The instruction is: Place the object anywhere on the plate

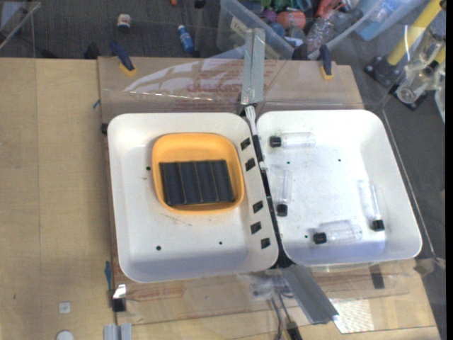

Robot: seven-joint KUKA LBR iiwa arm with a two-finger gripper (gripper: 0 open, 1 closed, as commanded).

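An orange plate (198, 144) with rounded corners sits in the left white bin (134, 246), toward its back. A dark grey ribbed rectangular object (197, 181) lies flat on the plate and covers most of its floor. The right white bin (396, 246) holds several clear plastic vials with black caps: one at the back left (294, 140), one by the divider (283, 190), one at the right (369, 200) and one at the front (338, 231).
A black-marked divider (258, 183) separates the two bins. A metal post (253, 62) stands behind them at the middle. A clear tub of colourful toys (318, 6) sits on the floor beyond the bench.
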